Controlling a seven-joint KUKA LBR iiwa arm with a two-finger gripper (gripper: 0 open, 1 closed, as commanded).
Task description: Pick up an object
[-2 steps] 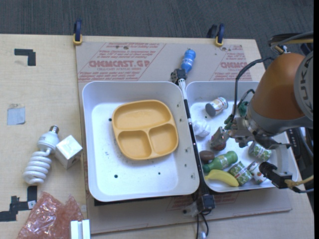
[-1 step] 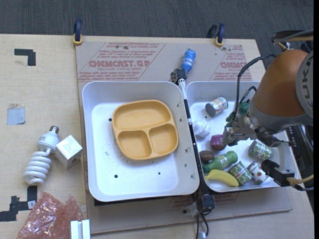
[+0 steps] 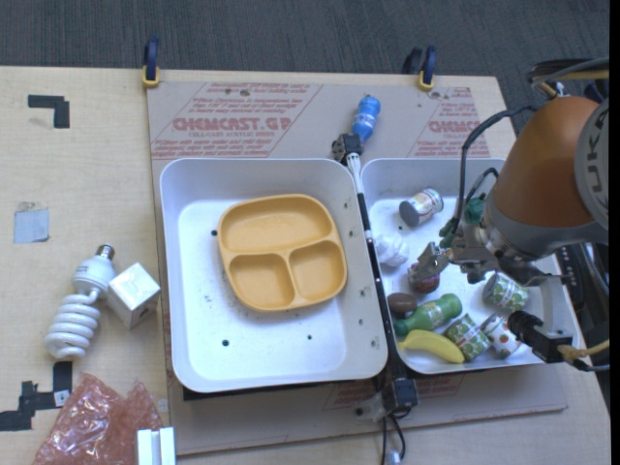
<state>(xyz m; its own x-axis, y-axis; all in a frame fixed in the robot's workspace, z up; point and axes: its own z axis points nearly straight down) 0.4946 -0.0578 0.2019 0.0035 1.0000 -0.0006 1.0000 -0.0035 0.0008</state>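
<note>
the arm [image 3: 552, 163] reaches in from the right over the right bin [image 3: 380, 177], its orange band above the wrist, and the gripper [image 3: 433, 260] hangs low among the clutter near the bin's middle. the fingers are too small and dark against the objects under them, so whether the claw is spread or pressed together cannot be told, and nothing can be seen pinched in it.

directly beneath the claw's tip sits a small brownish object [image 3: 423, 279], touching or nearly touching it. just below that lies a dark brown rounded piece [image 3: 401, 304], and beside it a green bottle [image 3: 434, 312] lying on its side. a yellow banana [image 3: 432, 346] rests along the bin's front edge, with a green patterned can [image 3: 469, 336] just right of it. up and left of the claw, a small silver can [image 3: 420, 206] lies tilted; a white crumpled object [image 3: 392, 250] sits to the claw's left by the bin wall. another green can [image 3: 504, 292] lies right of the gripper, partly under the arm.

the left bin [image 3: 184, 298] holds a yellow divided tray [image 3: 282, 252]. a blue bottle [image 3: 365, 117] lies on the board behind the bins. off to the left on the bench are a spiral light bulb [image 3: 79, 313] and a white cube [image 3: 134, 294] touching it.
</note>
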